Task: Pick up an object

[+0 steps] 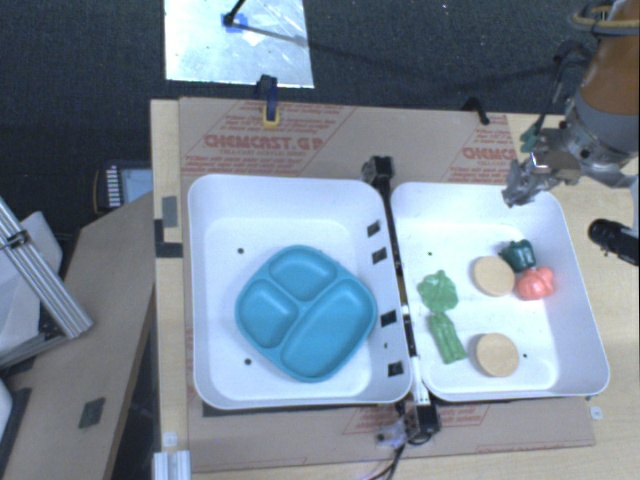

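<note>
So the desk (pixel 330 128) has the two white bins side by side. The left bin (pixel 215 218) holds a teal divided plate (pixel 306 311) with three compartments, sitting a bit rotated and taking up most of the floor of that bin.

The right bin (pixel 570 258) is where the pickable stuff is. Two tan round discs, look like crackers or cookies: one tan disc (pixel 492 276) toward 3 o'clock of the bin's middle, the other tan disc (pixel 496 354) down at about 5 o'clock. Just beside the upper disc, at its 3 o'clock, there's a pink lumpy piece (pixel 535 284), and touching that from its 11 o'clock is a small dark green piece (pixel 518 255). It's too small to tell what it's meant to be. Over toward the bin's 8 o'clock, near the divider, lies a light green leafy-topped veggie toy (pixel 441 316), long stalk pointing down toward 5 o'clock, frilly head at the top.

The arm comes in from the right, orange band visible, and the end effector (pixel 522 190) sits over the right bin's 1 o'clock corner, right about at the rim. It's well apart from all the toys, nothing between its fingers. Whether it's open or closed I honestly can't tell, it's just a grey blur at this angle.
</note>
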